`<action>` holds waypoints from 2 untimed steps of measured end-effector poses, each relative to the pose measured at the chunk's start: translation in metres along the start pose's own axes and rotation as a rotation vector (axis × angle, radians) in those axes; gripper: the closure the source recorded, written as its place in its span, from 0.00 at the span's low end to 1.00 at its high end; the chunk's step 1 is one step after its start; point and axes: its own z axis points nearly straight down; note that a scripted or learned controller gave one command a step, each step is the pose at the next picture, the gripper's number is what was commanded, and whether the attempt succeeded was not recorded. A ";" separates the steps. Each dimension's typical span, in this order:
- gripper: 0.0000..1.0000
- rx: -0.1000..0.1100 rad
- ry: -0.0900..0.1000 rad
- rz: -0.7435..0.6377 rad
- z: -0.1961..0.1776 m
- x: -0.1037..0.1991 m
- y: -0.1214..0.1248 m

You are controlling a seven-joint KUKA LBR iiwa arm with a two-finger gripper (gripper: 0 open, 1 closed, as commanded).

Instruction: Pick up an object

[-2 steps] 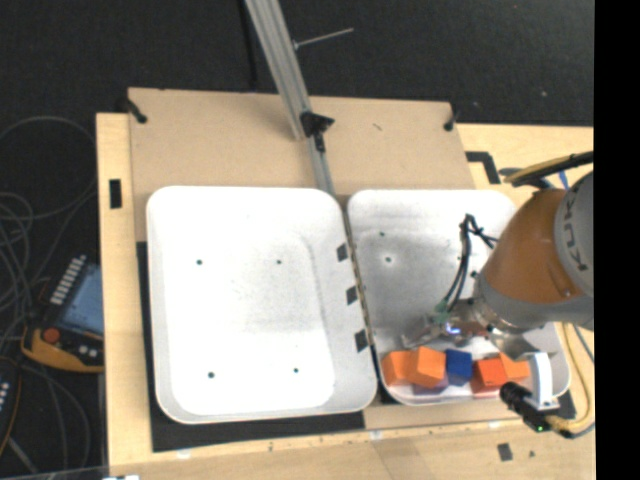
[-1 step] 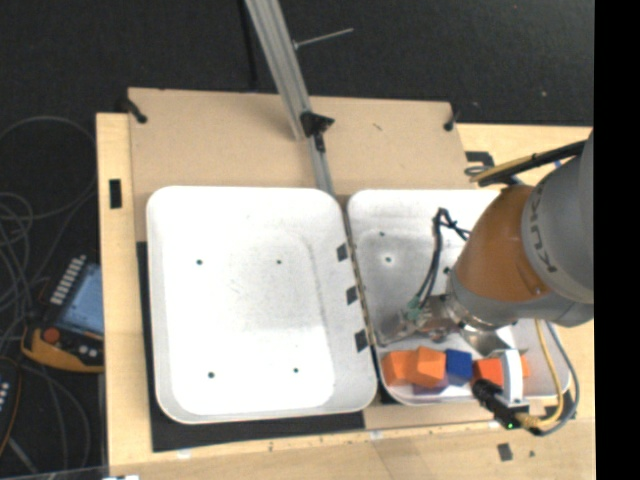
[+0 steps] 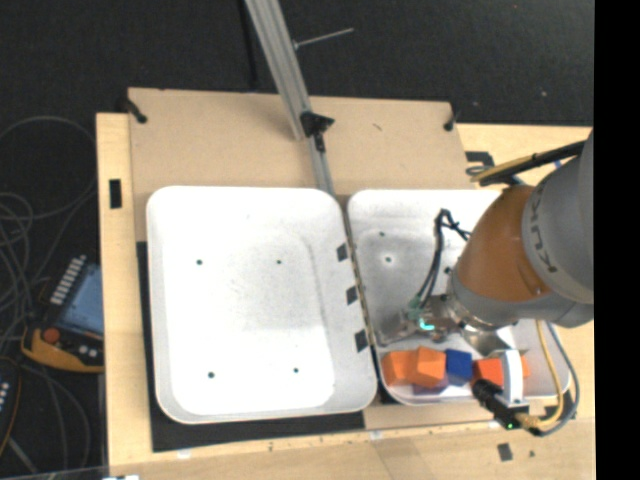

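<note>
Grey arm (image 3: 530, 258) hangs over blocks (image 3: 440, 366) in right bin (image 3: 400, 218); gripper (image 3: 432, 320) state unclear. Reaching step; next, descend and close.

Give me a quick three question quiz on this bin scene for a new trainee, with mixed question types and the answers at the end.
1. True or false: the orange block lies in the left bin.
2. Multiple choice: the blue block sits A) left of the orange block, B) right of it, C) on top of it.
3. Fill in: the arm hangs over the ____ bin.

Key: 1 false, it lies at the near edge of the right bin; 2 B; 3 right.
</note>
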 end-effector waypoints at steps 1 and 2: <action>0.00 0.000 -0.002 0.000 0.000 -0.005 -0.009; 0.00 -0.004 -0.001 -0.007 -0.182 0.023 0.006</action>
